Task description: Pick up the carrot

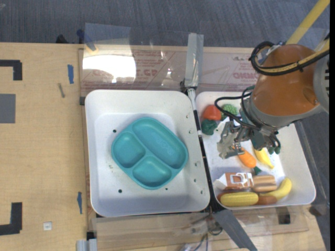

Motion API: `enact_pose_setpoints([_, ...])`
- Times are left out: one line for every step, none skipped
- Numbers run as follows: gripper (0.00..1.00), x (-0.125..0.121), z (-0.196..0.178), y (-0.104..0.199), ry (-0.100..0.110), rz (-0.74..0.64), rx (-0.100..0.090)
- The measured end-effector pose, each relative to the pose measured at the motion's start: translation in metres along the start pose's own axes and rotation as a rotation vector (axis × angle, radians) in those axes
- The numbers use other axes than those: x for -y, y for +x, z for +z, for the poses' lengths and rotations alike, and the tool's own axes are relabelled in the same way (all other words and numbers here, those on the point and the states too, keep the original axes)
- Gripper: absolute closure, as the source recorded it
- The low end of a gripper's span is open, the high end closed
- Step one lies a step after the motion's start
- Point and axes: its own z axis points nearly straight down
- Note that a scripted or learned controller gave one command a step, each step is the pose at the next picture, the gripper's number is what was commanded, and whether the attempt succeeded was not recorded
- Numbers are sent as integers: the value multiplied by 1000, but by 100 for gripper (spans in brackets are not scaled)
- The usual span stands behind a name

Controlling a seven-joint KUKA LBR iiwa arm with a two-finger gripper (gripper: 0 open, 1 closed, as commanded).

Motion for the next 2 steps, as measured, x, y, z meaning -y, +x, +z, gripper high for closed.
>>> enact_pose_setpoints([100,49,-21,31,2,-323,-4])
enact_pose_setpoints([100,49,-164,-33,3,-792,2])
